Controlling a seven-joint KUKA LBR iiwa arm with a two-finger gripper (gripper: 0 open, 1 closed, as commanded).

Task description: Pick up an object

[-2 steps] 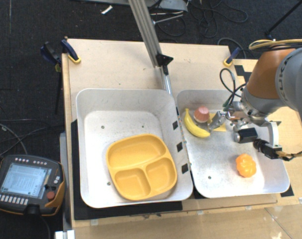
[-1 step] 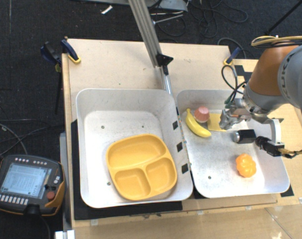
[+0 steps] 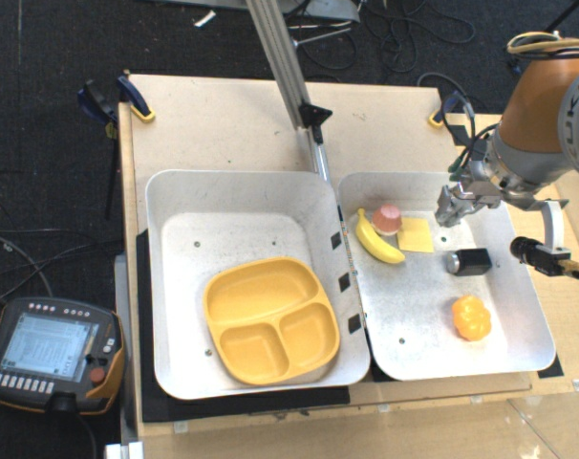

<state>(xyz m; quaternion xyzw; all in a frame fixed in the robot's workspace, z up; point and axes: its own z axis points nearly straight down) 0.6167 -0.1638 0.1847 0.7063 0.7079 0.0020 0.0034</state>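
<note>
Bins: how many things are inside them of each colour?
Yellow: 3, the divided plate in the left bin, the banana and the flat square in the right bin
Pink: 1, a small round thing
Black: 1, a small block
Orange: 1, a lumpy piece
Total: 6

Arm [image 3: 547, 113] cut off by right edge at 3 o'clock — upper links out of frame. Gripper [image 3: 454, 208] too small and dark to read; fingertips merged with shadow on right bin [image 3: 519, 352]. Yellow slice [image 3: 416, 236] partly covered by banana [image 3: 377, 241] and pink object [image 3: 389, 218] at its 9 o'clock. Pink object's shape unclear. Black object [image 3: 471, 261] too small to identify. Teach pendant [image 3: 51, 352] at 8 o'clock clipped by left edge — screen text illegible. Cables at 12 o'clock ran off top edge.
</note>
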